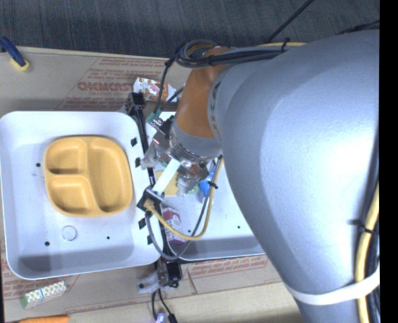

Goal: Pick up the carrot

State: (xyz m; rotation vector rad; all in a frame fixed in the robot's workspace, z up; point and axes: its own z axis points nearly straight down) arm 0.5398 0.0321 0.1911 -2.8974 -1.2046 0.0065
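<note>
My gripper (178,175) is low in the right bin (219,247), close to the bin's left wall. The grey arm with its orange band (195,103) covers most of that bin from above. Around the gripper lie small items: a yellowish piece (172,188), a blue bit (204,187) and a red-and-white packet (172,221). I cannot make out which of them, if any, is the carrot. Anything directly beneath the wrist is hidden.
The left bin (17,200) holds a yellow divided plate (87,175). A yellow cable (202,224) loops down from the wrist over the right bin. At the frame's bottom left, on the cardboard, lie a wrapped sweet (45,293) and an orange sliver (44,319).
</note>
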